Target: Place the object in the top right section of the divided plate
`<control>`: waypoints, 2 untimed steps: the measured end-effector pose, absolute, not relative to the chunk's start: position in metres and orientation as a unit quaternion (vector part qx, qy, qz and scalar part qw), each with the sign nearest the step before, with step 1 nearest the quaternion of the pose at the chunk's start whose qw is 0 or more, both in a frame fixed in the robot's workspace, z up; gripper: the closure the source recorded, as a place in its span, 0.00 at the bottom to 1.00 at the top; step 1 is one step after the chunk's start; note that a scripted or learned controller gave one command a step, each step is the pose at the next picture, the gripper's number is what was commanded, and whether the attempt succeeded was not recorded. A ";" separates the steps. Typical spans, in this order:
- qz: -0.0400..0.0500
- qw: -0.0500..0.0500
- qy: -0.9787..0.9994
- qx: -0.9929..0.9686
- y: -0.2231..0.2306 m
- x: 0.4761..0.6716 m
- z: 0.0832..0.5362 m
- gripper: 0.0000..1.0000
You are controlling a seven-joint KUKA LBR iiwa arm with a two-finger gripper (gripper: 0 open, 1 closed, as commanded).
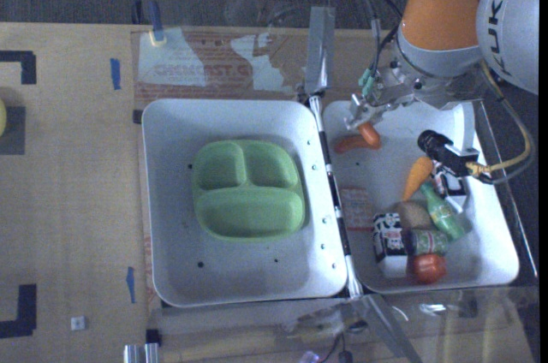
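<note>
A green divided plate (249, 189) lies in the left bin (171, 267); its top right section (274, 164) has nothing in it. My gripper (367, 115) hangs over the far left corner of the right bin (492, 263), well to the right of the plate. Directly under it is a reddish-orange sausage-shaped object (358, 139), lying or hanging close to the bin floor. I cannot make out whether the gripper touches it.
The right bin's near right part holds an orange carrot (418, 174), a green bottle (443, 213), a brownish lump (413, 212), a black-and-white carton (390, 236), a dark can (426, 242) and a red tomato (427, 268). A ridge between the bins (330, 181) separates them.
</note>
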State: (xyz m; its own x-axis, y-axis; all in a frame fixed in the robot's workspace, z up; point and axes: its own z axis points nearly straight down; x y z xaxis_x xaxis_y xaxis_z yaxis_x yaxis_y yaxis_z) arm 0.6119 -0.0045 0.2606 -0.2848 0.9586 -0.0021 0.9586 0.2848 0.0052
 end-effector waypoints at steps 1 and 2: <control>0.002 0.003 0.915 0.405 0.048 0.625 0.261 1.00; 0.001 0.001 0.954 0.300 0.056 0.612 0.233 1.00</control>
